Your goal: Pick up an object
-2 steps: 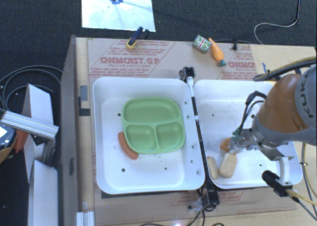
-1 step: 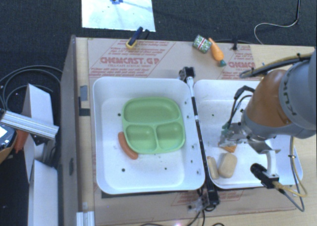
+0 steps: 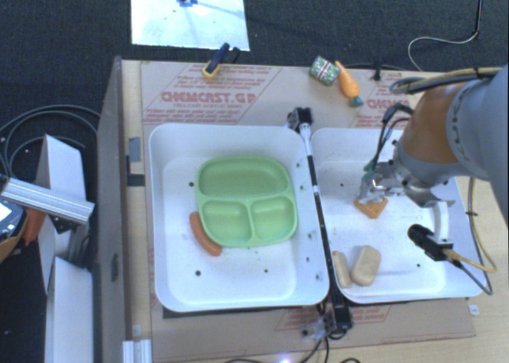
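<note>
Your surface [image 3: 238,95] sits on dark carpet. The left bin [image 3: 171,218] holds a green tray [image 3: 246,201]; the right bin [image 3: 398,278] holds an orange piece [image 3: 372,208] under your end effector [image 3: 371,190], whose grip you cannot tell.

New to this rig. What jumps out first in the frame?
The green divided tray in the left bin, with an orange sausage-like piece at its lower left edge. Then the grey arm, its gripper down in the right bin at a small orange piece; two tan pieces lie nearer the front.
</note>
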Controlling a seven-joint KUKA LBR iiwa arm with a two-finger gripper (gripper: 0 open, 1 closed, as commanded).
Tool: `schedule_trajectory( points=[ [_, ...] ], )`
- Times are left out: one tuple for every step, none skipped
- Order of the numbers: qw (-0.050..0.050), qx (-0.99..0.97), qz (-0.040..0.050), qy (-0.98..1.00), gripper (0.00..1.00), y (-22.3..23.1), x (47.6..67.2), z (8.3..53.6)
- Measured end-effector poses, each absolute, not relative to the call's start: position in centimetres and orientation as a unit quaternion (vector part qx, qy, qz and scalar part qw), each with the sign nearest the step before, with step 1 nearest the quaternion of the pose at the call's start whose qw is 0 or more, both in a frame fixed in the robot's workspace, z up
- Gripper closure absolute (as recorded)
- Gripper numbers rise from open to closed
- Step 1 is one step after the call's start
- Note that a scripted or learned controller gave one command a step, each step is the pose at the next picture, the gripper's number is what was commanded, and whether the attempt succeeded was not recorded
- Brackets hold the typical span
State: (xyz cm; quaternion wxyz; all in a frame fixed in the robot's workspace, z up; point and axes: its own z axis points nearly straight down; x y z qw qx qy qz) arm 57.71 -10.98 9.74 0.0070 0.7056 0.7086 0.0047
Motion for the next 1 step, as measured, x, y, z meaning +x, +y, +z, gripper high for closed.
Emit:
schedule_trajectory(
  points=[
    [0.008,0.705,0.0055,0.710,1.00,-10.97,57.80,10.82]
  ],
)
